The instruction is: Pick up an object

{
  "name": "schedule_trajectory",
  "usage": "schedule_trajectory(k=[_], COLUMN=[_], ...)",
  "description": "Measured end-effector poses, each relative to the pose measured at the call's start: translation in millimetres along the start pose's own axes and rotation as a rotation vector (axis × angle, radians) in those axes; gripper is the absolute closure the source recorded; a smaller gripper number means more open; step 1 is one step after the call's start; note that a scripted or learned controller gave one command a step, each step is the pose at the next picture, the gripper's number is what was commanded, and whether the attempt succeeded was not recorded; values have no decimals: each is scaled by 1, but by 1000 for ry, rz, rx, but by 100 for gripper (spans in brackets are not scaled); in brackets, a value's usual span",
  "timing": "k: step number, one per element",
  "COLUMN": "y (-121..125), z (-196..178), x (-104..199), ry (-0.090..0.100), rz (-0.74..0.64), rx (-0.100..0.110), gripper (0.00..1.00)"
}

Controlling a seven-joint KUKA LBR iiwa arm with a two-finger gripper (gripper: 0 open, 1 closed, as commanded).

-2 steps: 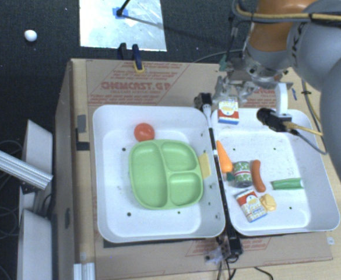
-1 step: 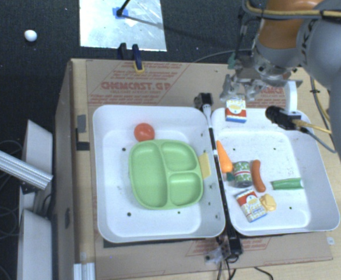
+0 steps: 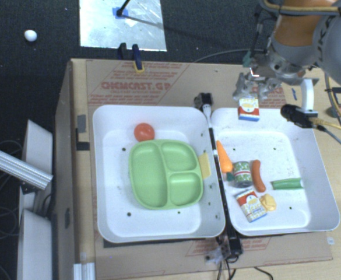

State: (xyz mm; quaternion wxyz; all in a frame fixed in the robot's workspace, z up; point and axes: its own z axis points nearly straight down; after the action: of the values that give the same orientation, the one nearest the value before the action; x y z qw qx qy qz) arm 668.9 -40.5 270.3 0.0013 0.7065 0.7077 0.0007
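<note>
My gripper (image 3: pixel 250 95) hangs over the far rim of the right bin (image 3: pixel 310 156). A small red, white and yellow carton (image 3: pixel 249 109) sits upright between its fingertips, its top pinched and its body hanging just below them. In the right bin lie an orange carrot (image 3: pixel 223 156), a green can (image 3: pixel 240 174), a red sausage (image 3: pixel 257 175), a green vegetable (image 3: pixel 287 184), a second small carton (image 3: pixel 250 206) and a yellow piece (image 3: pixel 268 202).
The left bin (image 3: pixel 109 156) holds a green divided plate (image 3: pixel 164 174), a red tomato (image 3: pixel 144 132) and a yellow piece (image 3: pixel 205 165) by the divider. A black clamp (image 3: pixel 204 101) sits at the far end between the bins. Cables and a black fitting (image 3: pixel 298 114) lie to the gripper's right.
</note>
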Motion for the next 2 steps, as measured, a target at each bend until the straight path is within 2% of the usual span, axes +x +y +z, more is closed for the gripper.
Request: schedule_trajectory(k=[1,2], y=[0,0], z=[5,3], x=[1,-21], ry=[0,0], rz=[-1,0], rx=[0,0], gripper=[100,100])
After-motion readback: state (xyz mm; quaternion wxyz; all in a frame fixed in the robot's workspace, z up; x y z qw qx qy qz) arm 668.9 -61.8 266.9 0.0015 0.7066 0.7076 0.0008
